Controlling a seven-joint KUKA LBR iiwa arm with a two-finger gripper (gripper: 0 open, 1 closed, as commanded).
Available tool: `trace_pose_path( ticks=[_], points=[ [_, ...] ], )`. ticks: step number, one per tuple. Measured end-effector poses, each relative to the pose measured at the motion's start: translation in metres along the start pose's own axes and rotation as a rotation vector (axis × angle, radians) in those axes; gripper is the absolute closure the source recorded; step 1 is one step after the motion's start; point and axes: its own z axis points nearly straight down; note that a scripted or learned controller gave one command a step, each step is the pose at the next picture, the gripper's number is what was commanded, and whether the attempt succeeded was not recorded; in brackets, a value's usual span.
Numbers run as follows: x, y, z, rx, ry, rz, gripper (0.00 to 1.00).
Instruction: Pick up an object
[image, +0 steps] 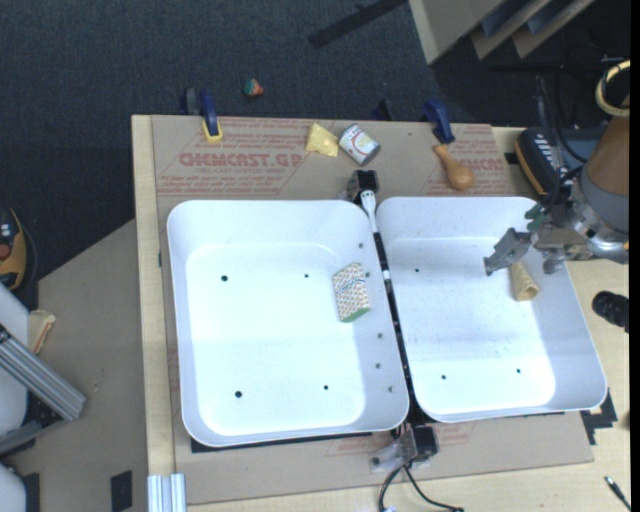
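A small tan block (524, 284) lies in the right bin (480, 400), near its right wall. My gripper (523, 258) hangs just above the block's far end, with its fingers spread to either side and nothing held between them. A green-and-white patterned packet (350, 292) rests in the left bin (260, 410), close to the right wall.
On the board behind the bins lie a yellow wedge (322, 141), a small white box (359, 145) and an orange-brown peg (455, 168). Blue clamps (210, 116) grip the board's far edge. A black cable piece (365, 186) sits between the bins' far corners.
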Motion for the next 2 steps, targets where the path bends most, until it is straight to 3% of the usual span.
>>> trace_pose_path(
  ticks=[1,2],
  points=[
    [0.000,0.001,-0.011,-0.003,-0.001,-0.001,1.00],
    [-0.046,0.054,-0.151,-0.020,-0.010,0.000,1.00]
  ],
)
